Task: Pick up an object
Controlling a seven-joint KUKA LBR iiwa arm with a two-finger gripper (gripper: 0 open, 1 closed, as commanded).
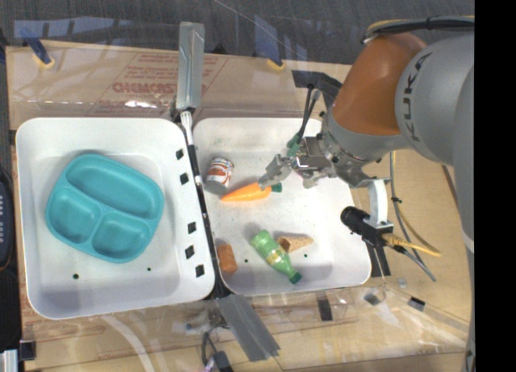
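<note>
In the right bin (347,273) an orange toy carrot (244,194) lies on its side, its green stem end pointing right. My gripper (292,175) hangs just above and to the right of that stem end. It is open: one finger (272,171) reaches down toward the stem and the other (312,178) stands apart to the right. Nothing sits between them. A small red and white can (218,172) lies left of the carrot by the bin's left wall.
A green bottle (274,254), a tan cone-shaped piece (297,242) and a brown cylinder (226,258) lie near the right bin's front. The left bin (32,282) holds a teal divided plate (105,206). A metal divider (189,72) stands between the bins at the back.
</note>
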